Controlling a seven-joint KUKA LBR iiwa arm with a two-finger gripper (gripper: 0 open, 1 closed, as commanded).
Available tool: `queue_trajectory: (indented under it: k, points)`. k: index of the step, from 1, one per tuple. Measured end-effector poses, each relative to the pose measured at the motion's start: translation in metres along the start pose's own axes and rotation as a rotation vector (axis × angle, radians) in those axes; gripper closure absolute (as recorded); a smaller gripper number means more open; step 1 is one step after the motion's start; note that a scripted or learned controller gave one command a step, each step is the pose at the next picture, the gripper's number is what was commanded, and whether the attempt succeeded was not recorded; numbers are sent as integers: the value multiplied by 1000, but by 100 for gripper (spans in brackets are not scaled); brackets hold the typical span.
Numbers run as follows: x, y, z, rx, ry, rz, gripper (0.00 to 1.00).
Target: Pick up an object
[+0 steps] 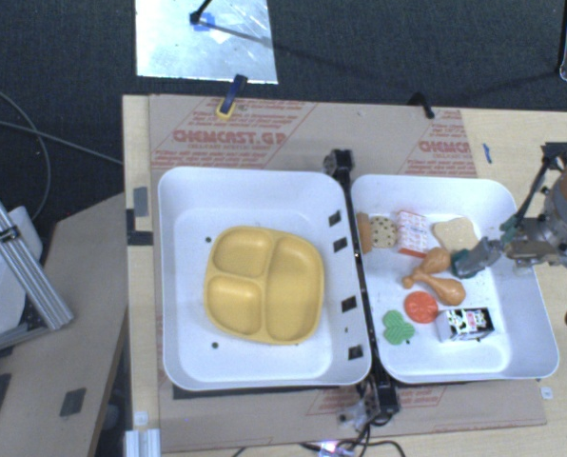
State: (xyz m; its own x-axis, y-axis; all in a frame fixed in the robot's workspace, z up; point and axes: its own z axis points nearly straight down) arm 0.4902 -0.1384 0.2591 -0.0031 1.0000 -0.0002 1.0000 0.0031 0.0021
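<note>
I see the gripper (472, 260) low over the right bin (526, 350), its tip just beside the toy drumstick (434, 274); I cannot tell how it is set. Around the drumstick lie a red slice (420, 306), green piece (398, 327), small carton (466, 324) and bread (454, 232). A yellow divided plate (264, 284) sits in the left bin (184, 350).

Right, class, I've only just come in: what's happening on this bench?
A grey robot arm reaches in from the right, its end effector low over the right bin, right beside a toy chicken drumstick. Nothing is visibly held yet. Around it lie a bread slice, a red disc, a green piece and a small milk carton. The left bin holds a yellow divided plate.
</note>
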Motion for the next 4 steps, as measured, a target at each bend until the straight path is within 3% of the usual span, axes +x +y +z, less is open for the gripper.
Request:
queue_trajectory:
  k: [1, 2, 3, 4]
  points:
    - [-3, -5, 97, 8, 2, 3, 0]
    - [1, 22, 178, 1, 1, -1, 0]
    - [0, 23, 162, -5, 1, 2, 100]
    - [19, 0, 170, -16, -7, 5, 100]
